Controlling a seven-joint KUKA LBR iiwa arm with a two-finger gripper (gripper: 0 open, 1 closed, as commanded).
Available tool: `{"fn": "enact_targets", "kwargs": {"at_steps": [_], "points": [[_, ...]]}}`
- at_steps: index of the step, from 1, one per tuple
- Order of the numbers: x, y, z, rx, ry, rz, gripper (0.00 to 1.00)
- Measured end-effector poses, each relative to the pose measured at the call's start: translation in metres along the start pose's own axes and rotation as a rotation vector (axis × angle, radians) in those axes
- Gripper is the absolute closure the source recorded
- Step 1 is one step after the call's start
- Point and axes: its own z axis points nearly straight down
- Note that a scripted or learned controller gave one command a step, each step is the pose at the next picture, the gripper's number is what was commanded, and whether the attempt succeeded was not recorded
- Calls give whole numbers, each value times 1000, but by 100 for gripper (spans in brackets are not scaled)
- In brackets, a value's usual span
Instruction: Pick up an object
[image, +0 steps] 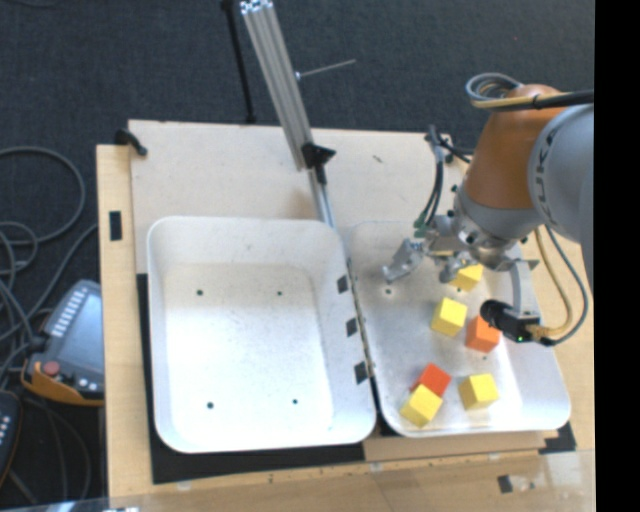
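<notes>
Several small blocks lie in the right bin (395, 330). A yellow block (450, 316) and an orange block (482, 335) sit side by side near the middle. Closer to the front are a red-orange block (434, 379) and two yellow blocks (422, 405) (479, 390). My gripper (462, 266) hangs over the back half of this bin, below the orange band of the arm. Another yellow block (468, 278) shows just under the wrist, partly covered by it. Whether that block is held or lies on the bin floor cannot be made out.
The left bin (160, 250) stands beside the right one, with a raised divider (352, 300) between them. A slanted metal post (285, 90) rises from behind the bins. Cables hang off the wrist (560, 300) over the right bin's far side.
</notes>
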Motion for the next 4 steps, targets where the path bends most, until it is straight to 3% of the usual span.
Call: {"fn": "enact_targets", "kwargs": {"at_steps": [1,2,3,4], "points": [[-35,6,73,0,-4,-2,0],[-64,60,104,-2,-2,-6,0],[-80,49,72,-2,-3,-3,0],[-76,56,85,2,-1,-4,0]]}}
